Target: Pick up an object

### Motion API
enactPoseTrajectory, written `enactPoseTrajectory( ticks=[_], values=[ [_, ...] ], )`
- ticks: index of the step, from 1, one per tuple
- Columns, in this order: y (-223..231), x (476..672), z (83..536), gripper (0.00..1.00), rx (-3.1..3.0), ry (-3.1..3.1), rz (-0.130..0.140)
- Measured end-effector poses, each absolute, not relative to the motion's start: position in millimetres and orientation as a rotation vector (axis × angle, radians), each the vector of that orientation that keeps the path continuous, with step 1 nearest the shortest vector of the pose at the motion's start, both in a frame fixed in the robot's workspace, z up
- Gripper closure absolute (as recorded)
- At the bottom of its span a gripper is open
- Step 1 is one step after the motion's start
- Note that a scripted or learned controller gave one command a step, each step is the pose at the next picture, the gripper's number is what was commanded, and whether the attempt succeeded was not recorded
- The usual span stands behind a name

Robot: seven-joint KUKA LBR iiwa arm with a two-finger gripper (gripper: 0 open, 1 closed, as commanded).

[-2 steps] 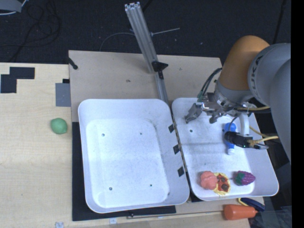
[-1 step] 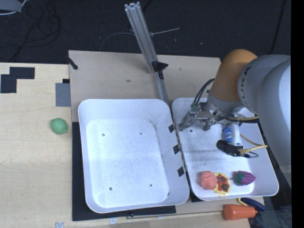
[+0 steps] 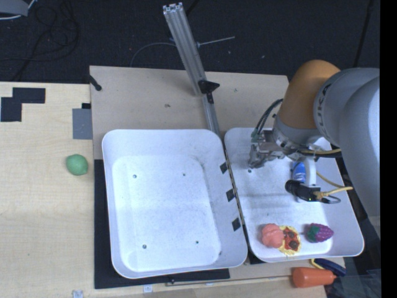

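Camera view: gripper (image 3: pixel 257 159) sits low over the upper left part of the right bin (image 3: pixel 347 244), fingers pointing down close together, nothing seen between them; exact gap too small to judge. Grey arm (image 3: pixel 347 113) with orange band (image 3: pixel 305 98) comes in from the right. Near the bin's front edge lie a pink-orange object (image 3: pixel 271 234), a yellow-red piece (image 3: pixel 289 241) touching it, and a purple object (image 3: pixel 319 232) just beside. Left bin (image 3: pixel 118 148) adjoins. Green ball (image 3: pixel 77 164) on the bench, well left. Orange object (image 3: pixel 312 276) outside the right bin's front rim.
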State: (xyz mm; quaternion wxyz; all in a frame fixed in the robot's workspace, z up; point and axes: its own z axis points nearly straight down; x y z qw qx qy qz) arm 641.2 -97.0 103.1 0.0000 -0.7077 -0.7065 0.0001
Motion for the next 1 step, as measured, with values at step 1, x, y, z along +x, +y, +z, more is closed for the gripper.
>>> enactPoseTrajectory(
  ticks=[1],
  values=[
    [-95.0,637.3,146.8,1.00,-2.225,-2.222,-0.004]
  ],
)
